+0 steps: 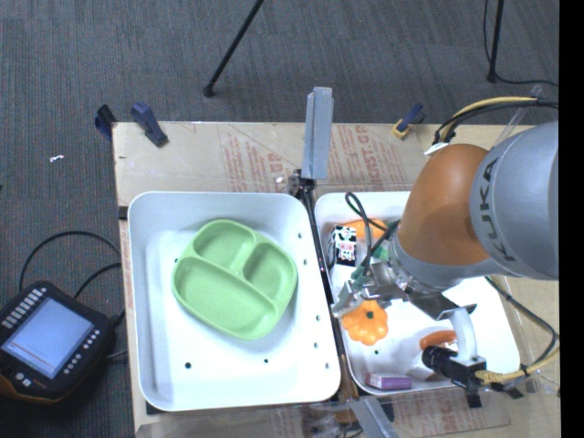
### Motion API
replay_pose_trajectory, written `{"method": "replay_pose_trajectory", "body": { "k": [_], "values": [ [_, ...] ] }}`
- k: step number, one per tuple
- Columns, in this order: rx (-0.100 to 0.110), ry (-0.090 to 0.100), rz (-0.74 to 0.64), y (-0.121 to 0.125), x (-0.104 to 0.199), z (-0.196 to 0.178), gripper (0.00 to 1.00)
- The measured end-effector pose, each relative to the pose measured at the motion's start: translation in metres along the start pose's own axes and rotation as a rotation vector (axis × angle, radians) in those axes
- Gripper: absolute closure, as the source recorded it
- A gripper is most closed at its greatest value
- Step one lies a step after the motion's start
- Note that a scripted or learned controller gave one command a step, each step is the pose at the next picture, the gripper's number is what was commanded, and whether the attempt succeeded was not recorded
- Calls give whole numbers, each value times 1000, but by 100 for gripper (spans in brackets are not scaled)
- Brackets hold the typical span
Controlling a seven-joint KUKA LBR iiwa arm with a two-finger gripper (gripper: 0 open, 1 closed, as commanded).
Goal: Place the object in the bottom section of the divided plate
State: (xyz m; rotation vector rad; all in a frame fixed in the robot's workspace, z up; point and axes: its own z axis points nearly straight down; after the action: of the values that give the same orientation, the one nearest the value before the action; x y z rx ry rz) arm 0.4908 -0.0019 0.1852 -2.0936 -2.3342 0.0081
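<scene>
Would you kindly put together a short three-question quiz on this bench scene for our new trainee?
1. True or false: the green divided plate lies in the left bin.
2. Which bin holds the orange pumpkin toy? A) left B) right
3. Fill in: the arm's gripper hangs over the ____ bin, just above the pumpkin toy.

Key: 1 true. 2 B, the right bin, beside a small black-and-white cow toy and a purple item. 3 right.
</scene>
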Motion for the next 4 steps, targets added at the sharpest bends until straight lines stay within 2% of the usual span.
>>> {"method": "replay_pose_trajectory", "body": {
  "k": [1,2,3,4],
  "values": [
    [-4,-1,-193,56,26,-17,100],
    [-5,-3,-393,108,65,-40,100],
    [-6,-4,-728,117,123,-60,100],
    [-4,-3,-706,143,154,-31,100]
  ]
}}
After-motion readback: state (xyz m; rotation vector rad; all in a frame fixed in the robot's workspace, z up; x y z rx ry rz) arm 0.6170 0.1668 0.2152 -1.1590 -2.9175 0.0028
